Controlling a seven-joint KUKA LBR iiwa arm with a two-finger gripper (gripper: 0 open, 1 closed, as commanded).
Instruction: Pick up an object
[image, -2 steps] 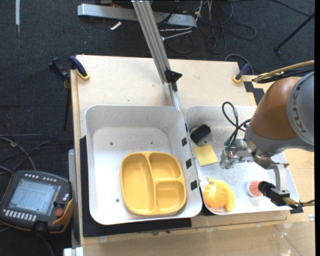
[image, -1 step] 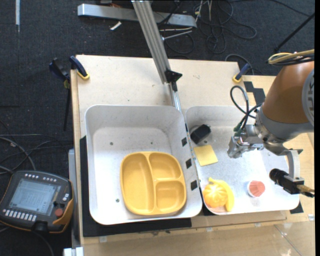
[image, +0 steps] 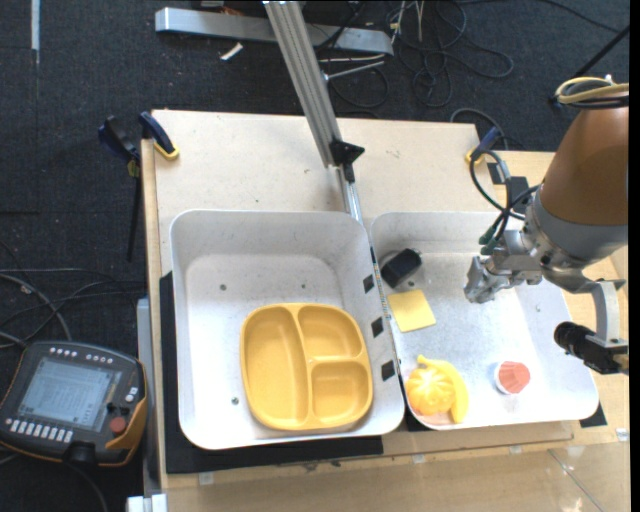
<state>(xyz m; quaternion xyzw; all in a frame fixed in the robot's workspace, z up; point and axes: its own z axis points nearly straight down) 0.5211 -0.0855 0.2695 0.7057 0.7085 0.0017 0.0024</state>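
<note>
We see the pincer (image: 480, 288) over the right bin (image: 560, 400), can't tell its state; black block (image: 401, 266) left of it, yellow card (image: 412, 310) lower-left

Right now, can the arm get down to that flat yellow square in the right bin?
Probably yes. The yellow square lies flat on the bin floor with nothing on top of it, and the hand is over the same bin just to its right. The black object beside it sits close, though.

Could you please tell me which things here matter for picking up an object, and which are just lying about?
For the job:
gripper
black block
flat yellow square
yellow toy fruit
small red round piece

Lying about:
yellow divided plate
teach pendant
</note>
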